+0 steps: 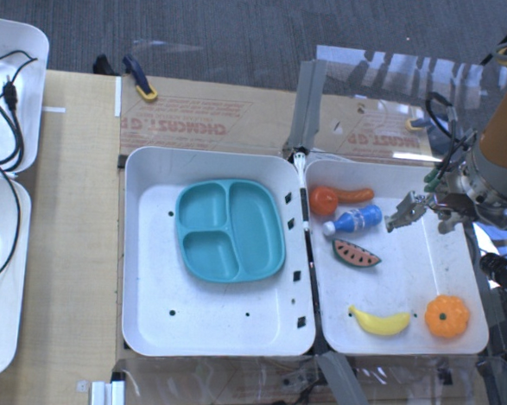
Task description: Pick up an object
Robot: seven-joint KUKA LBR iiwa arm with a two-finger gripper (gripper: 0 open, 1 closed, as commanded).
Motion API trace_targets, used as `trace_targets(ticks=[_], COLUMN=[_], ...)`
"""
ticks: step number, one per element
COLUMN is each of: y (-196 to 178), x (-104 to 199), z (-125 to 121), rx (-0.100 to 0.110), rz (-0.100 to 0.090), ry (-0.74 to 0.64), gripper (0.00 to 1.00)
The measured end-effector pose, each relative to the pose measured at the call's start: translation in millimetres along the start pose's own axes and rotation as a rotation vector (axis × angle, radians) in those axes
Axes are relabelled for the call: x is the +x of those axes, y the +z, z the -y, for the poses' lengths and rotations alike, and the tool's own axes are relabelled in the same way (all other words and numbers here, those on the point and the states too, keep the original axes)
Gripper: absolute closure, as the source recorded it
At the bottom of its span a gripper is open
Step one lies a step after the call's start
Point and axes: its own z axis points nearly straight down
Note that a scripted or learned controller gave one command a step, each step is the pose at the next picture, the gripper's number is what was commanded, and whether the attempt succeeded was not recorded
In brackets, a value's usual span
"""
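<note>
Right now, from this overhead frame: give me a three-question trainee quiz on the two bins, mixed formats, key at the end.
1. True or false: the teal three-compartment plastic plate lies in the right white bin.
2. Which toy lies nearest the hand? A) yellow toy banana B) blue-and-white toy bottle C) round orange toy pumpkin
3. Fill in: the red watermelon slice lies between the bottle and the ____.

Key
1. False: it lies in the left white bin.
2. B.
3. Banana.
</note>
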Motion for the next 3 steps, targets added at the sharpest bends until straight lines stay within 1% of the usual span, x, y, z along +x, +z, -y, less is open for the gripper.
trace_targets(ticks=[1, 2, 3], y=[148, 176, 167], x=[17, -1, -2], z=[-83, -22, -22], rx=[0.000, -0.001, -0.001], rz=[0.000, -0.001, 0.000], ry=[0.002, 0.005, 0.009], gripper=[0.00, 0.00, 1.00])
